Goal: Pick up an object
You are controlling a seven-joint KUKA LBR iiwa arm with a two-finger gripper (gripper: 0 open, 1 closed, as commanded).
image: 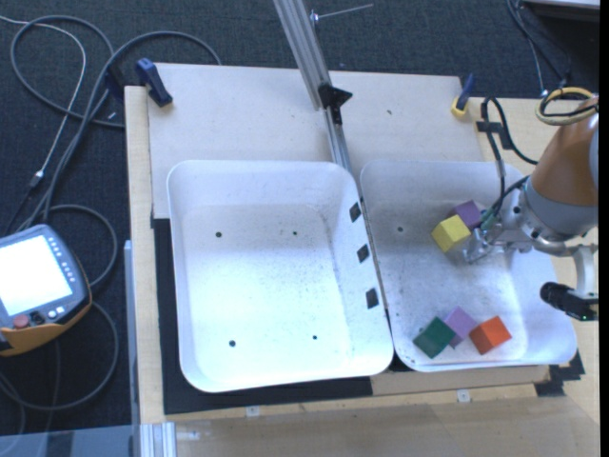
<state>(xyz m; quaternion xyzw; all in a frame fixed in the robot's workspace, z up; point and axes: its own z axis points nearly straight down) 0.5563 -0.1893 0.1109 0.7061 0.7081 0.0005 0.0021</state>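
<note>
In the right bin a yellow cube lies beside a purple cube near the far right side. My gripper is low in that bin, right against the yellow cube's right side and just in front of the purple cube. The wrist hides how the gripper meets the cubes. Near the bin's front edge sit a green cube, a pale purple cube and an orange cube, bunched together.
The left bin stands beside the right one, with a slanted metal pole rising behind the gap between them. Cables run along the bench at the back right. A pendant lies left of the bench.
</note>
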